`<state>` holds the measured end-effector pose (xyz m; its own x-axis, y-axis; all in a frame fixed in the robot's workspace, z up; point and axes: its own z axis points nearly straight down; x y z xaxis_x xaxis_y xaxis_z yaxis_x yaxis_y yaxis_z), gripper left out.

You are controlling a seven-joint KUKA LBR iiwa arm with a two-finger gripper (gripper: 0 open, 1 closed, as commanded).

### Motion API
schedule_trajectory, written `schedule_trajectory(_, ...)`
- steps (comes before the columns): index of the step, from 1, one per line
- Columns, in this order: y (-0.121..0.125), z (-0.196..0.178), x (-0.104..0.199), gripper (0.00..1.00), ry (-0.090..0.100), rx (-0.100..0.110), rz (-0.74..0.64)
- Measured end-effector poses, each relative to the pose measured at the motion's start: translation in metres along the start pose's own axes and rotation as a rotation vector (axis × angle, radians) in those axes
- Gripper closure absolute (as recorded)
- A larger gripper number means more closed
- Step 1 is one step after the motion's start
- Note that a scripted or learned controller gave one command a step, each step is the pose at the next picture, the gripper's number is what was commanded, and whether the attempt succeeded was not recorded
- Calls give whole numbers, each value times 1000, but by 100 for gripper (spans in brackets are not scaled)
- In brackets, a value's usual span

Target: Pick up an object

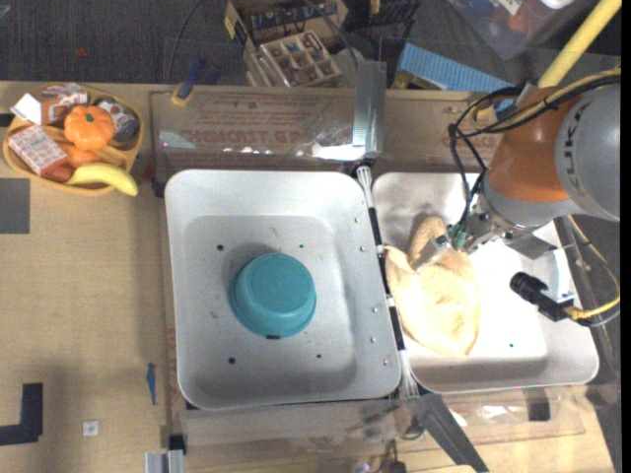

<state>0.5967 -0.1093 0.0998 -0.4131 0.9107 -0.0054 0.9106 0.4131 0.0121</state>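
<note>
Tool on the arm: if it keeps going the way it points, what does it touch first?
Most likely the floppy tan cloth-like object in the right white bin; the tool points down-left at its upper edge, though depth is unclear.

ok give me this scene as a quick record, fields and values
left bin: holds a teal bowl, upside down, near the middle
right bin: holds a tan cloth, lying against the left wall
arm: reaches in from the right, above the right bin
gripper: low over the upper edge of the cloth
grasp: cannot tell if anything is held
off bench, upper left: basket with a banana and a small pumpkin
</note>
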Motion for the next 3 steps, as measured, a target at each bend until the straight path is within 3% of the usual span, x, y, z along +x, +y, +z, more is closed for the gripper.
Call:
schedule_trajectory(1, 49, 10, -12, 0, -2, 2, -9)
schedule_trajectory(2, 51, 0, -11, 100, -2, -1, -11)
schedule_trajectory(3, 51, 0, -11, 0, -3, -1, -11)
